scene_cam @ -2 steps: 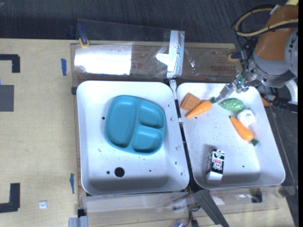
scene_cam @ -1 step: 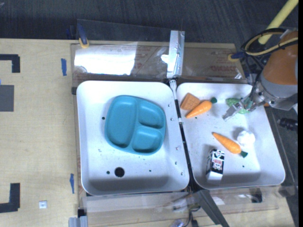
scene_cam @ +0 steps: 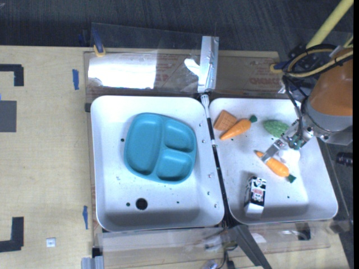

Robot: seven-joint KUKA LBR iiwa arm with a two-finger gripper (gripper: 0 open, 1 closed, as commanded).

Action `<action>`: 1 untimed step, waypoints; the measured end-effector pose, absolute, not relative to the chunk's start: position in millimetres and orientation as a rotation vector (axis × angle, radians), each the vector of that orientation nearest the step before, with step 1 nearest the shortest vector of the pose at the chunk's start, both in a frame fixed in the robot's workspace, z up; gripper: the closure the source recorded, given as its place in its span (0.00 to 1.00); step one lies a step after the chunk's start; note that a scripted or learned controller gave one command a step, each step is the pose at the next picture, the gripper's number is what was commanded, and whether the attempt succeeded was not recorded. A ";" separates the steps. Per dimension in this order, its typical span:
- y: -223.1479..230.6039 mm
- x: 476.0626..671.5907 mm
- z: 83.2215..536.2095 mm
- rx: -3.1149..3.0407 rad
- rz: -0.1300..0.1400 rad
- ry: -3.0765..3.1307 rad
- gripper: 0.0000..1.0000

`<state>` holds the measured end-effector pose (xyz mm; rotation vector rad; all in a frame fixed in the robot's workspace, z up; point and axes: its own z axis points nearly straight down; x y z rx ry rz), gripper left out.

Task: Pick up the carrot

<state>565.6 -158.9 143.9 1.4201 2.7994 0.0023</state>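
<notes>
My hand (scene_cam: 283,144) hangs low in the right bin (scene_cam: 235,206), right above one carrot (scene_cam: 274,164); whether my fingers are apart or closed, I cannot tell. A second carrot (scene_cam: 235,128) lies beside an orange wedge (scene_cam: 223,119).

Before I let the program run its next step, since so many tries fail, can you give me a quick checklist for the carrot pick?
1. Gripper is over the right bin: ok.
2. A carrot is under it: ok, the lower carrot lies just beside the tip.
3. Target is unambiguous: not ok, a second carrot lies by the orange wedge.
4. Carrot between the jaws: cannot tell.
5. Neighbours are apart: ok, the milk carton and green leafy toy lie clear.
</notes>
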 end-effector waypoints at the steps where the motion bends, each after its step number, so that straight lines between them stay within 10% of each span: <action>1: -187.4 585.4 87.2 1.383 0.002 2.813 0.00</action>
